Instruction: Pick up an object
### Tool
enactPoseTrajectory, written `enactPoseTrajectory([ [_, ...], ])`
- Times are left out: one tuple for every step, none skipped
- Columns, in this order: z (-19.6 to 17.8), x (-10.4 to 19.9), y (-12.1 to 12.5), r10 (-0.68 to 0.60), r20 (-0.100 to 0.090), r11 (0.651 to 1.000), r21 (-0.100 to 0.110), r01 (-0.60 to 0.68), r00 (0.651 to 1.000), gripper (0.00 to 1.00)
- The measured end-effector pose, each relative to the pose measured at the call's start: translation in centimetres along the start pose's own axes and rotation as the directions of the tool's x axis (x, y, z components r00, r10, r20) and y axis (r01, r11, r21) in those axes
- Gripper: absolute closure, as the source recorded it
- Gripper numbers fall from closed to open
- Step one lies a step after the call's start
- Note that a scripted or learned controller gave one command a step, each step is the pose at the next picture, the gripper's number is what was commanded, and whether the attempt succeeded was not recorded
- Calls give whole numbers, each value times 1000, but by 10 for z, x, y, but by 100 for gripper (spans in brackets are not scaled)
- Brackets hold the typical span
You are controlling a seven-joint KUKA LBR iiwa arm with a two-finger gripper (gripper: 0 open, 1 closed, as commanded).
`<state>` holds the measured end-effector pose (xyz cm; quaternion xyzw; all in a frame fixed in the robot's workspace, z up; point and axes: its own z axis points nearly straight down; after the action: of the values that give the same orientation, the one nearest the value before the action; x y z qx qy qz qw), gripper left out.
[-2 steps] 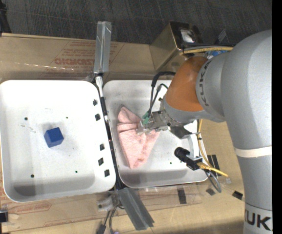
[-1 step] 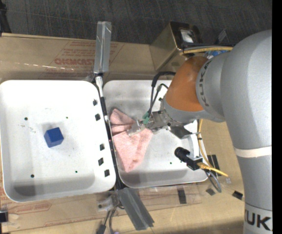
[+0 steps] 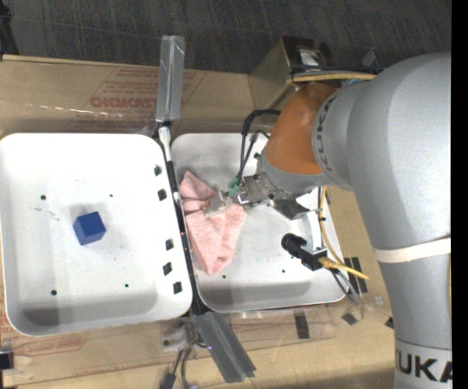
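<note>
The end effector [image 3: 227, 203] is seen low in the right bin [image 3: 299, 294], at the upper part of a crumpled pink cloth [image 3: 214, 232] that is spread against the bin's left wall; whether its fingers are apart or closed on the cloth cannot be told, as the wrist hides them. A blue cube [image 3: 89, 227] is seen alone in the left bin [image 3: 23, 241], well apart from the arm [image 3: 396, 160]. Both bins are carried on a cardboard-covered tabletop [image 3: 72, 96].
</note>
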<state>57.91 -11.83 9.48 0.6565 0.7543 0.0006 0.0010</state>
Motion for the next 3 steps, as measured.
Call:
enactPoseTrajectory([
  [-10,1,0,-5,0,1000,2,5,1000,100],
  [-10,0,0,-5,1,1000,2,5,1000,0],
  [0,11,16,-13,3,1000,-1,13,1000,0],
])
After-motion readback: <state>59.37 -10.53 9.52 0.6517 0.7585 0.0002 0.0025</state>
